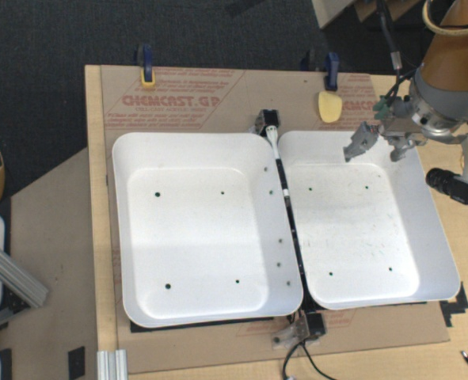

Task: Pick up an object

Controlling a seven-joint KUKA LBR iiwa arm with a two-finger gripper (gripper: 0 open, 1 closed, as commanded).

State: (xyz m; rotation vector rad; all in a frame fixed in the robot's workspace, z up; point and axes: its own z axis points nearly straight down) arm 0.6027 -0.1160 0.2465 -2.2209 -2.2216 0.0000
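Gripper [380, 137] hovered over right bin [424, 236] far edge, jaws spread, holding nothing. You risked closing on air: yellow object [329, 107] lay outside.

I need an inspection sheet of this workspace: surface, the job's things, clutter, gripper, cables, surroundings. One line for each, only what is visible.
Surface: brown board with red print, bearing left bin and right bin side by side.
Job's things: nothing seen inside either bin.
Clutter: yellow object on the board behind the right bin.
Gripper: gripper over the right bin's far right corner, nothing between its fingers.
Cables: black cable at the front edge.
Surroundings: blue clamps on the far edge; dark floor.
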